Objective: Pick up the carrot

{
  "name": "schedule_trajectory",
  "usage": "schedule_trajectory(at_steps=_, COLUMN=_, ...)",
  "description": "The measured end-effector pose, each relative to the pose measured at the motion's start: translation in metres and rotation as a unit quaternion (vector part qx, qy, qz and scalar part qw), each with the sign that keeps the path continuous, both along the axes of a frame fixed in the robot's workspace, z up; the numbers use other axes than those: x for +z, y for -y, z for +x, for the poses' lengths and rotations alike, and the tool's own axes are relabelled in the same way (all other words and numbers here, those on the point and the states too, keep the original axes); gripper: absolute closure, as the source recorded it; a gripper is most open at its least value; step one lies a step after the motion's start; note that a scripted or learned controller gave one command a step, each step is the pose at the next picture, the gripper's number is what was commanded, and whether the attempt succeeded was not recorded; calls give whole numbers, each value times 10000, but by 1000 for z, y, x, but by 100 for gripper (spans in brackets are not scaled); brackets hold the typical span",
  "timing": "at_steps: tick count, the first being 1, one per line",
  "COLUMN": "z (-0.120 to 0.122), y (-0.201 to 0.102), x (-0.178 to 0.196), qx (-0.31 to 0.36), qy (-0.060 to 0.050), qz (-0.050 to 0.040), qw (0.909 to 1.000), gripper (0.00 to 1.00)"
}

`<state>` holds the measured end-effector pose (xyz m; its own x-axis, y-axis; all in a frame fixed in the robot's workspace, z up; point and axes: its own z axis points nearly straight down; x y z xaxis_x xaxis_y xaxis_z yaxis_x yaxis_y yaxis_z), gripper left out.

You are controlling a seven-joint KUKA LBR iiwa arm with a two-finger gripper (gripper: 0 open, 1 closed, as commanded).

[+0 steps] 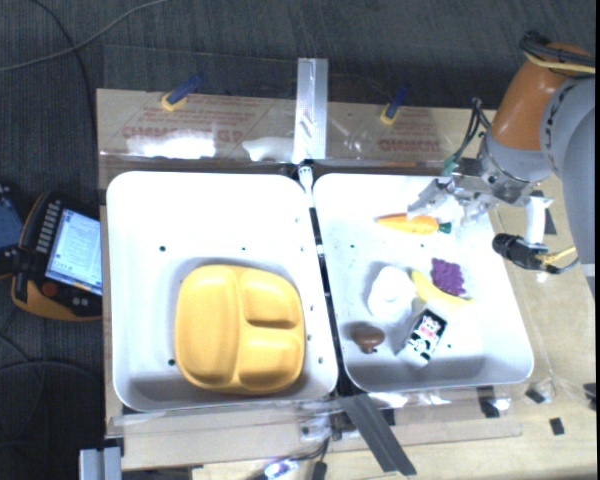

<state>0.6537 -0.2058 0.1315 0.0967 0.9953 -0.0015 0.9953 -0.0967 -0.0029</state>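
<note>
Your arm (555,118) comes in from the right, over the far right corner of the right bin (500,363). You see the orange band high up near the frame's top right, with the grey body running down the right edge beside it. From the band the wrist slants down and to the left, toward the bin's back wall. The gripper (442,200) sits low at the end of it, over the bin's far right part, its pale fingers pointing left toward the bin's middle. Whether those fingers stand apart or together, you cannot tell here; they blur into the white bin floor.

The carrot (408,224) lies on the floor of the right bin, in its far half, with its length running left to right. Its right end, where a bit of green shows, lies just beside the gripper's tip, close enough that you cannot tell if they touch. Nothing shows the carrot between the fingers.

Nearer to you in the same bin lie a purple item (447,274) on a yellow one (430,288), a white round thing (388,292), a small brown piece (369,338) and a black-and-white toy (426,335). All of them are well apart from the gripper.

The left bin (140,218) holds a yellow divided tray (240,326).
</note>
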Motion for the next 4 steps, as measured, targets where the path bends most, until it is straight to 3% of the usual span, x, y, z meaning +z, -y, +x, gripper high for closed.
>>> schedule_trajectory(at_steps=1, z=15, y=-20, x=65, qx=-510, qy=-1, qz=1, qw=9987, gripper=0)
schedule_trajectory(at_steps=2, z=13, y=-29, x=-39, qx=-906, qy=-2, qz=-22, qw=9959, gripper=0)
schedule_trajectory(at_steps=3, z=-4, y=-38, x=-43, qx=498, qy=59, qz=-24, qw=9987, gripper=0)
schedule_trajectory(at_steps=4, z=-36, y=-5, x=-42, qx=397, qy=74, qz=5, qw=9992, gripper=0)
